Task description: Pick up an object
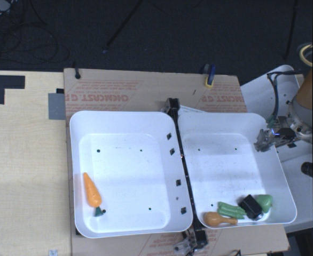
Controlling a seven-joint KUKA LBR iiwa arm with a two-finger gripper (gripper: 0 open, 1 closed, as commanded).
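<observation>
Gripper [264, 139] hangs over right bin's [284, 183] far rim, well apart from the black object [250, 206].

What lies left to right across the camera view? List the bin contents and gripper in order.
carrot → orange pear-shaped toy → green pod → black block → gripper

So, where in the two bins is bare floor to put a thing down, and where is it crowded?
Left bin: bare across the middle and right, up to the divider; the carrot lies by the near-left wall. Right bin: bare over the far half and middle. The gripper is at its right rim. Crowded at the near-right corner: orange gourd, green pod, black block, green piece.
</observation>
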